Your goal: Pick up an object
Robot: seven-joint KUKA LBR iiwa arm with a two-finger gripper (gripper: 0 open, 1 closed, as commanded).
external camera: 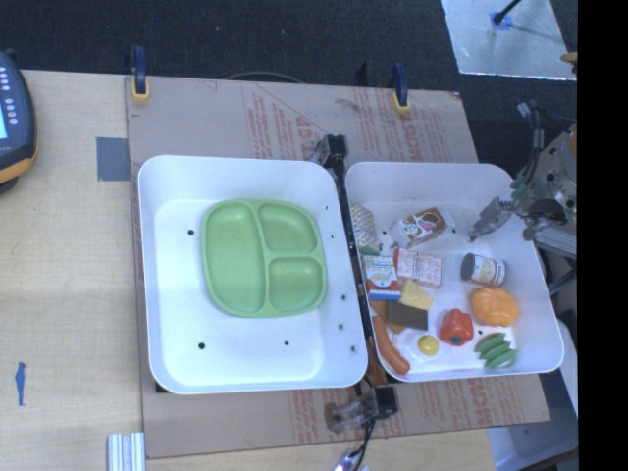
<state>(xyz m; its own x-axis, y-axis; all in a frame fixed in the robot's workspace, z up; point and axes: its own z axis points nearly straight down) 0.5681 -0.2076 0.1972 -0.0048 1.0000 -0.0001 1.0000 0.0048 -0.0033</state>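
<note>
The gripper (488, 221), its state impossible to tell, hangs over the right bin's (530, 356) far edge, holding nothing visible. Nearest below it lies a small can (484, 269), an orange toy (494, 305) beyond; descending onto one looks next.

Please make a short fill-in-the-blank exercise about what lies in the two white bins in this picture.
1. The green divided plate lies in the ____ bin.
2. That plate has ____ compartments.
3. The red pepper lies directly beside the ____ pepper in the right bin.
4. The end effector is over the right bin's ____ edge.

Missing words: left; three; orange; far
</note>
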